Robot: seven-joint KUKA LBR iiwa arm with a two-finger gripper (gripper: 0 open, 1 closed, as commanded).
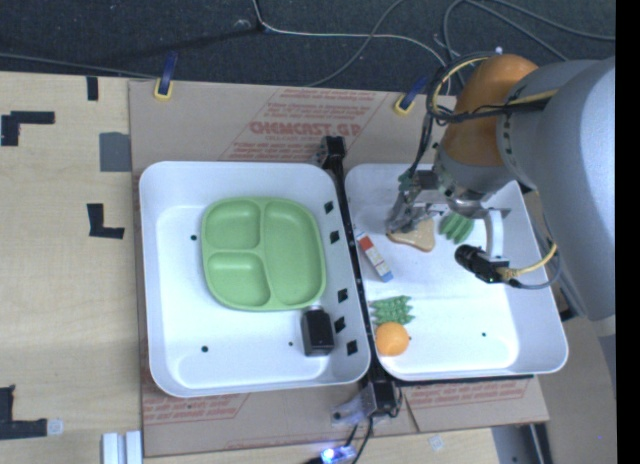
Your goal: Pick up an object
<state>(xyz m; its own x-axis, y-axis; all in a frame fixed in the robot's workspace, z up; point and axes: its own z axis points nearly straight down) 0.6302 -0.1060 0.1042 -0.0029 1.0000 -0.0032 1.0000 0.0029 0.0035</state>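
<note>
Tan flat object [417, 237], right bin [500, 342], far half: my gripper [405, 214] sits directly over it; finger state I cannot tell. Green piece [457, 225] just beside. Red-white stick [375, 257], green toy [391, 308], orange ball [392, 340] near divider. Left bin [170, 282]: green plate [264, 252], black block [317, 331].

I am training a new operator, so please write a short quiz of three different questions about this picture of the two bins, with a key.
1. True or false: the green divided plastic plate lies in the right white bin.
2. Which item lies nearest the round orange fruit? A) small black box B) green leafy vegetable toy C) small red-and-white packet
3. Fill in: the gripper hangs over the ___ bin.

Key: 1 false; 2 B; 3 right.
</note>
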